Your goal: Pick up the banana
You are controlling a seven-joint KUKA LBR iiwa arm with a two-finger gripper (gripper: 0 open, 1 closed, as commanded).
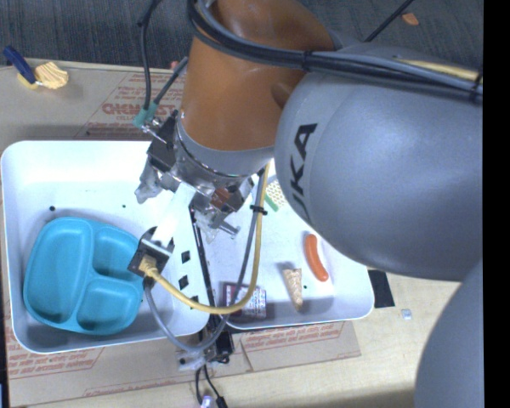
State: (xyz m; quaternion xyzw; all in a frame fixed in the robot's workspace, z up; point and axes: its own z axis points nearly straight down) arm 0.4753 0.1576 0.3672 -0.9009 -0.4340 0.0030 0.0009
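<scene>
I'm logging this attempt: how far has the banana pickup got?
Done: the arm has reached over the white bin. In hand: the tool hangs above the bin floor beside the blue divided tray. Left: I can't make out a banana, so the whole grasp and lift.

- The blue divided tray (81, 274) takes up the lower-left part of the white bin (17, 155).
- Above the tray, bare white floor lies open to the bin's far wall.
- Right of the tray, the arm (323, 143) and its yellow cable (229, 300) block the way.
</scene>
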